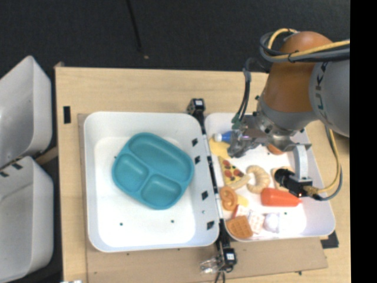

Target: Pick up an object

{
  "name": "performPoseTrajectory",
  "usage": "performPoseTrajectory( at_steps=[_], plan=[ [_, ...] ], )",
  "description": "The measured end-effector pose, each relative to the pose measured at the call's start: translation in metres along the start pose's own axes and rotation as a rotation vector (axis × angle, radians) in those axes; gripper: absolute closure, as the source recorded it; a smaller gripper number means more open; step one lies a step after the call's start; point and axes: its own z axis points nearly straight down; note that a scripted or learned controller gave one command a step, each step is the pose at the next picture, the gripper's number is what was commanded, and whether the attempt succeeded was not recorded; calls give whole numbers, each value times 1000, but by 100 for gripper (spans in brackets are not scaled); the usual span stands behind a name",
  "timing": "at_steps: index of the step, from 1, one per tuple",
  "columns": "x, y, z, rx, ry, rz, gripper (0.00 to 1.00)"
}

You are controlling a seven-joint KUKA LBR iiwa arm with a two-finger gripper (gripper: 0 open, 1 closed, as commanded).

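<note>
We judge the pick as not yet done: the toy foods, such as the orange carrot [279, 198] and the pizza slice [231, 174], lie in the right bin [323, 217]. The arm bends down over that bin's far left part, its gripper [238, 141] low (whether it is closed we cannot tell).

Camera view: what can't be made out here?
- Gripper: dark and small, under the arm's wrist; finger state and any held item unreadable.
- Right bin: its back part is covered by the arm.
- Orange item by the wrist: mostly hidden, identity unclear.
- Small pale pieces near the front: too small to identify.
- Arm: cut off at the right edge.
</note>
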Motion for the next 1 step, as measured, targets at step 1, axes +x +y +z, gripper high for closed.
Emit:
performPoseTrajectory(
  at_steps=[1],
  plan=[
    [2,-2,2,1,0,2,100]
  ],
)
